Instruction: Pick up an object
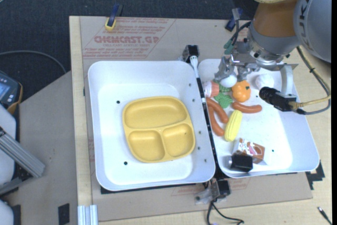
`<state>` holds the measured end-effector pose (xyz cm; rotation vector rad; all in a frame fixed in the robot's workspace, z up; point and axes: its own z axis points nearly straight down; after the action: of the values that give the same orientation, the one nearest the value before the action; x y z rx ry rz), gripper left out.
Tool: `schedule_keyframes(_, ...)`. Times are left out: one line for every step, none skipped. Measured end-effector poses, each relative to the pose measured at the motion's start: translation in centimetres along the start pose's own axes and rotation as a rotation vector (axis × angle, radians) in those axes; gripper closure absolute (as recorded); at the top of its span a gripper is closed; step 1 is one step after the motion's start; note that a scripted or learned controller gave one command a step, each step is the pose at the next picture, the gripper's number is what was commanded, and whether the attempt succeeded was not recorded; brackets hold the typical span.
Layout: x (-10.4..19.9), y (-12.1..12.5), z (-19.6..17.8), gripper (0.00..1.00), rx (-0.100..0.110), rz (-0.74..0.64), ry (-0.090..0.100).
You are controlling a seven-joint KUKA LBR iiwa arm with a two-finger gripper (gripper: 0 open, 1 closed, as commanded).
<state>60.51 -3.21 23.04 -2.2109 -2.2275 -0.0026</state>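
Across the tabletop (131, 39), a brown board printed with red lettering, 2 shallow white bins sit side by side, their inner rims touching along the middle. Reaching in over the far right corner, the grey arm (287, 2) with its orange band hangs above the far end of the right bin (295, 139). The left bin (105, 92) takes up most of the board's left and centre, and a yellow tray (158, 128) with 3 compartments lies flat in its middle.

At the far left part of the right bin the hand (230, 67) is lowered among a huddle of toy food; whether it is spread or pressed together cannot be told, since the metal parts blur into the things beneath. Just under it sits a small white rounded piece (228, 80), and nothing can be seen pinched.

Next to that piece lies a small orange fruit (241, 91), round, bright and with a dark stem spot. A green leafy piece (224, 99) lies just left of it. A long orange-red sausage (216, 116) runs along the bin's left rim, and a shorter one (247, 108) lies under the fruit. A yellow corn cob (233, 125) lies tilted between them. Near the bin's near left corner rest a brown and white packet (251, 149) and a black block (241, 162), touching each other.
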Motion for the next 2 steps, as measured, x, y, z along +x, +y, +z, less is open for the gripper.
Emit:
schedule_keyframes(5.1,0.0,-0.1,1.00,0.000,0.002,-0.001)
schedule_keyframes(10.2,-1.6,-0.4,1.00,0.003,0.002,-0.001)
